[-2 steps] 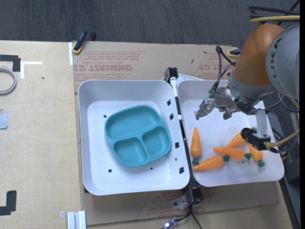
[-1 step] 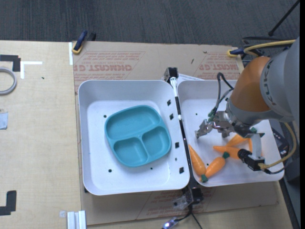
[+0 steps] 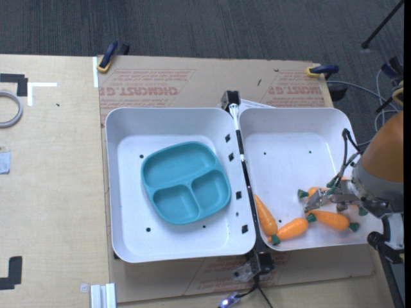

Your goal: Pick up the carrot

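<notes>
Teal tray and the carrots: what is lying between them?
In the camera view, between the teal tray and the carrots lie bare white bin floor and the two bins' adjoining rims.

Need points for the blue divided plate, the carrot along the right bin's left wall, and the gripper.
blue divided plate (image 3: 168, 172): camera view, on the plate's large upper compartment.
carrot by the left wall (image 3: 264, 215): camera view, middle of its orange body.
gripper (image 3: 314, 202): camera view, at its fingertips.
</notes>
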`<state>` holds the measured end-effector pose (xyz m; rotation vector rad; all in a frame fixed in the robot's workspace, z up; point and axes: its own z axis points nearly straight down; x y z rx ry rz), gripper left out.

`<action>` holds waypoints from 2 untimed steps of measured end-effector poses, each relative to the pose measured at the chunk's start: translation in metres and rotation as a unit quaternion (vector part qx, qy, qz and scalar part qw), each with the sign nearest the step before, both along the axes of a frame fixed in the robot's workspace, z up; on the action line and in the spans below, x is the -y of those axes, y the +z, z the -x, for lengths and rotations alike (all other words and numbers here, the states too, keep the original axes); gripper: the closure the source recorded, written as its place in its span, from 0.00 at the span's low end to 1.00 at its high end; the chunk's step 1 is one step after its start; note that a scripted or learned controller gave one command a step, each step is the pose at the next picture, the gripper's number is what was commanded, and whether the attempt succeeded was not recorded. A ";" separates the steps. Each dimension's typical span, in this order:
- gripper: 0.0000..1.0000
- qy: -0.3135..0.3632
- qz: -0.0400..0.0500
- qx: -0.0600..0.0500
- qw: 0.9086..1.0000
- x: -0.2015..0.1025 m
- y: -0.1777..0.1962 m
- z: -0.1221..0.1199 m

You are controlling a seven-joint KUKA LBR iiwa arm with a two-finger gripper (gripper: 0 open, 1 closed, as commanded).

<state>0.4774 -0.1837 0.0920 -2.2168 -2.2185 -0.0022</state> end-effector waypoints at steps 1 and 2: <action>1.00 -0.001 0.002 0.002 1.000 0.001 0.010 -0.001; 1.00 0.000 0.003 0.001 1.000 -0.062 0.087 -0.002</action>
